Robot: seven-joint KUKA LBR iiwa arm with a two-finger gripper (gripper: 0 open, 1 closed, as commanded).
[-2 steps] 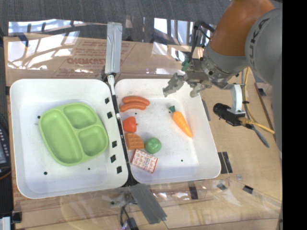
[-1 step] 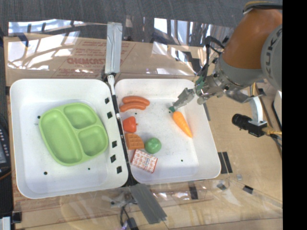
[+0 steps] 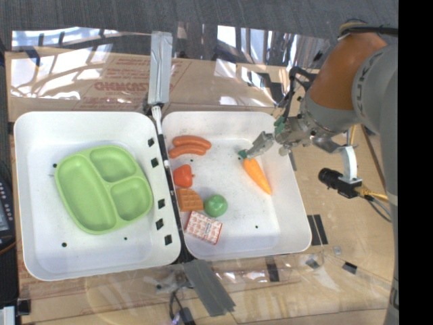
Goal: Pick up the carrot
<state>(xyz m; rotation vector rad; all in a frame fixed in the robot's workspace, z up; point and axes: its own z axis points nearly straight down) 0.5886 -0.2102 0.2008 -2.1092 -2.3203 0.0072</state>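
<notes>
Camera view, carrot (image 3: 258, 172) in right bin (image 3: 287, 212), pincer (image 3: 258, 145) at its top end

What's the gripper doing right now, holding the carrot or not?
Gripper: at the green-stem end of the carrot in the right bin; whether it is open, closed or gripping cannot be told.

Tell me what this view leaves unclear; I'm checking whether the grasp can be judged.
- Gripper: small and blurred at the carrot's green end; contact can't be judged.
- Red-and-white packet: print too small to read.
- Arm: cut off by the right edge.
</notes>
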